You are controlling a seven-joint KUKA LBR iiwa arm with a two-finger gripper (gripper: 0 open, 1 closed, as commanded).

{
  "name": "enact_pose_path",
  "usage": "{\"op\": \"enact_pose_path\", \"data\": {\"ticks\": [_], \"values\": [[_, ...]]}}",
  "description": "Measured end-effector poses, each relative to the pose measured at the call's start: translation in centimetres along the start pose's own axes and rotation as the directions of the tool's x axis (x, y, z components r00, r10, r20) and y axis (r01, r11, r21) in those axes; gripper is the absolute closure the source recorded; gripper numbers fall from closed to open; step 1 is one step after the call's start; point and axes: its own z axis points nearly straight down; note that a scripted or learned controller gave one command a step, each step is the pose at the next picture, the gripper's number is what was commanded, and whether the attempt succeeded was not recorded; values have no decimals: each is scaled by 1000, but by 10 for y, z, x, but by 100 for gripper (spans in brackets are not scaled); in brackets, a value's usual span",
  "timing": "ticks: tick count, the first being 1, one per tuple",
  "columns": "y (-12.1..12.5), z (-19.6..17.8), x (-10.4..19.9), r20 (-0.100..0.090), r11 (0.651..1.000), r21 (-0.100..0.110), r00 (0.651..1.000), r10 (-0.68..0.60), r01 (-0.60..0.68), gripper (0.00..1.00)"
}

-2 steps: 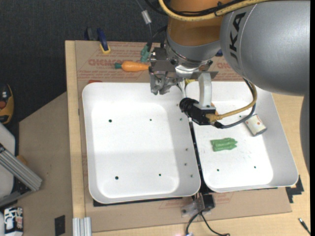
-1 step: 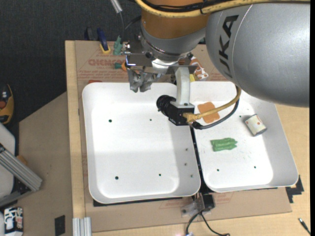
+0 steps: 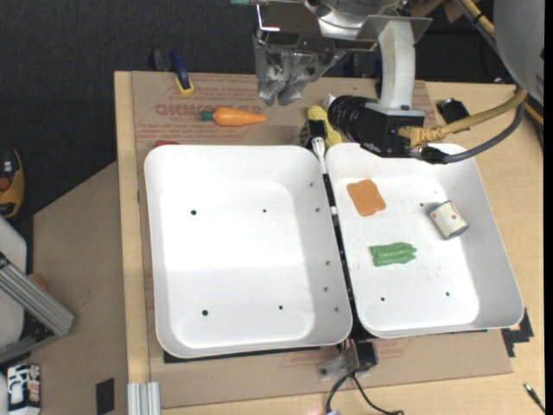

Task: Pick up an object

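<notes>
The right bin [image 3: 484,305] holds three things: a flat orange piece [image 3: 366,197] near its back left, a green piece [image 3: 393,254] in its middle, and a small white cylinder with a red mark [image 3: 448,219] toward its right side. My gripper [image 3: 282,86] hangs high behind the bins, over the brown board beyond the left bin's back right corner. It is well apart from all three things, and nothing shows in it. The left bin [image 3: 173,232] lies to the gripper's front left.
An orange carrot [image 3: 235,118] lies on the board behind the left bin. A yellow thing [image 3: 318,123] sits at the back where the two bins meet. A blue and yellow clip [image 3: 181,74] rests at the board's back left edge.
</notes>
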Motion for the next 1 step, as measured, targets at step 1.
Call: {"op": "enact_pose_path", "data": {"ticks": [1], "values": [[-38, 52, -93, 13, 1000, 24, 1000, 12, -12, 100]]}}
